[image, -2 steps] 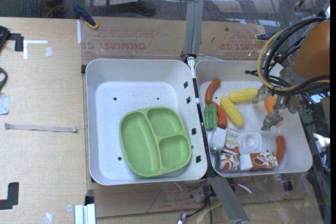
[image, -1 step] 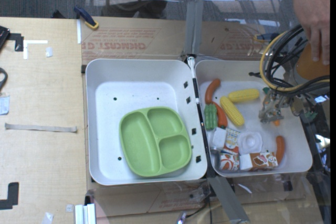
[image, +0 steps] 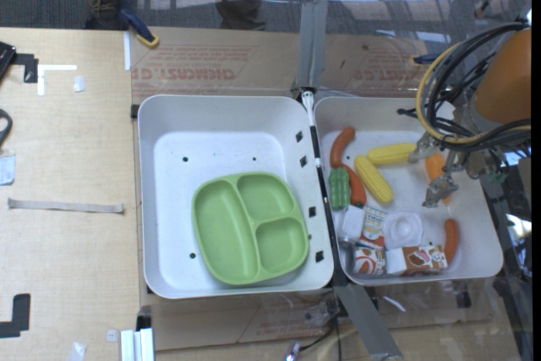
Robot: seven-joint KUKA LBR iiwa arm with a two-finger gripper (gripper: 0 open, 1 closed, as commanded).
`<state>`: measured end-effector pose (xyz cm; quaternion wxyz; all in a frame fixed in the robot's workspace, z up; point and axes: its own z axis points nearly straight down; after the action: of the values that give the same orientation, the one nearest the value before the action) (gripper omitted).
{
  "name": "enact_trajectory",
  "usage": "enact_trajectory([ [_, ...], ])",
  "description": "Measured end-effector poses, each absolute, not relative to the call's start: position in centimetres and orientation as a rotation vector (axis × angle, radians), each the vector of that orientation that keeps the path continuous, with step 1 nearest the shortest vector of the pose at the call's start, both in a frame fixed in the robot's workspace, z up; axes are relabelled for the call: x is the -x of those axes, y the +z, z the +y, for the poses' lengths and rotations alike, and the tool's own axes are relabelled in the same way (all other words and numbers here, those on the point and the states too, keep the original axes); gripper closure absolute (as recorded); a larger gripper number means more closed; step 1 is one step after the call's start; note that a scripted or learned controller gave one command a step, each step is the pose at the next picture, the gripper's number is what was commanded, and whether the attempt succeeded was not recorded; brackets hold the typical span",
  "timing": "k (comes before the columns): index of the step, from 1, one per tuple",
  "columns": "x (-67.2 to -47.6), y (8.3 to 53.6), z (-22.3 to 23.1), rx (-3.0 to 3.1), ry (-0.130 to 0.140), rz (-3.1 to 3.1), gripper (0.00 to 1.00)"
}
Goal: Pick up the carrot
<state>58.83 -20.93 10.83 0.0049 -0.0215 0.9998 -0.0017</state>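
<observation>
two white bins side by side on the bench: left bin point(image: 152, 182) with just a green divided plate point(image: 249, 228), right bin point(image: 483, 265) crowded with toy food. taken to be the carrot point(image: 434, 166) — a short orange piece toward the far right part of the right bin, just beside the tip of a yellow corn cob point(image: 391, 154) and well apart from the red sausage point(image: 341, 146) by the dividing wall. reaching in from the right and hanging low over that same spot: the gripper point(image: 437, 182), touching or all but touching the orange piece, with the arm's orange band point(image: 507, 80) and a loop of black cables point(image: 435, 89) above it. impossible to tell how wide the gripper stands, or to confirm any real hold on the carrot, with metal and orange overlapping at this slant. probably set there for the fairly bare patch around the carrot, clear of the cartons point(image: 420, 258) and clear cup point(image: 404, 228) heaped toward the near wall — good for a straight drop from above with little else in the way. judged step: closing on the carrot, lift not yet made. risks: nudging the corn cob aside, or pinching only the carrot's end and losing it on the way up.
</observation>
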Motion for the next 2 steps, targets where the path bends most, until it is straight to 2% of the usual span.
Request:
enact_trajectory([
  [1, -59.03, 11.92, -20.91, 0.07, -0.009, 3.125, 1.0],
  [2, -59.03, 11.91, -20.88, 0.07, -0.009, 3.125, 0.0],
])
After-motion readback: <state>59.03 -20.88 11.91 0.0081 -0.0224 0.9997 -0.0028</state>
